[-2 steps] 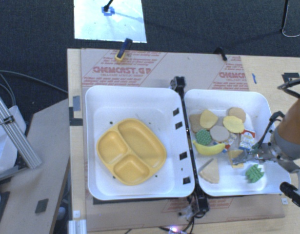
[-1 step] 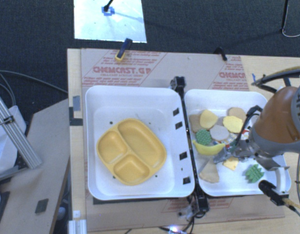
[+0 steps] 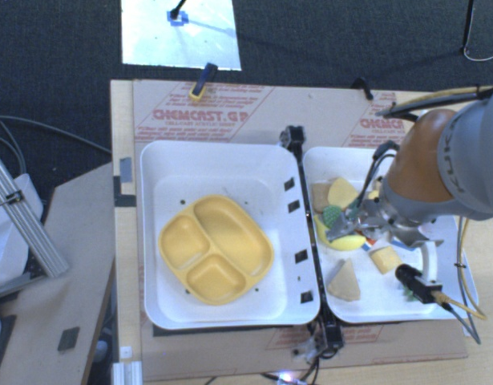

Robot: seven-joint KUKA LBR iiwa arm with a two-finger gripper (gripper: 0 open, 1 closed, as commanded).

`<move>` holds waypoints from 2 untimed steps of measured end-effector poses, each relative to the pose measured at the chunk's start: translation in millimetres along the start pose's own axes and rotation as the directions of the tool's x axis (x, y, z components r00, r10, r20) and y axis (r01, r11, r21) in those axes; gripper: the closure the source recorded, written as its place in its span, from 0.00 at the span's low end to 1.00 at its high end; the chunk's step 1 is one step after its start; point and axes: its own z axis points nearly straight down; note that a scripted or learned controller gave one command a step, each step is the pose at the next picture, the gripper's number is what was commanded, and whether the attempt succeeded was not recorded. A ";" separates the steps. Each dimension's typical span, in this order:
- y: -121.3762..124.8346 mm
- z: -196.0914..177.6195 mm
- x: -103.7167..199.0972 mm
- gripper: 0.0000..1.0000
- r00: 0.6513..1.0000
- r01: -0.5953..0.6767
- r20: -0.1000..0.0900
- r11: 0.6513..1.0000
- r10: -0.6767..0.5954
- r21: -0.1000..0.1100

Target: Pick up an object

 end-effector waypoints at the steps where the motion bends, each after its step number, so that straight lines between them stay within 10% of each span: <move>1: -52.8 15.0 0.9 0.00 1.000 -0.011 0.000 1.000 0.011 0.010; 2: -49.3 3.8 0.6 1.00 1.000 -0.008 0.001 1.000 0.008 0.004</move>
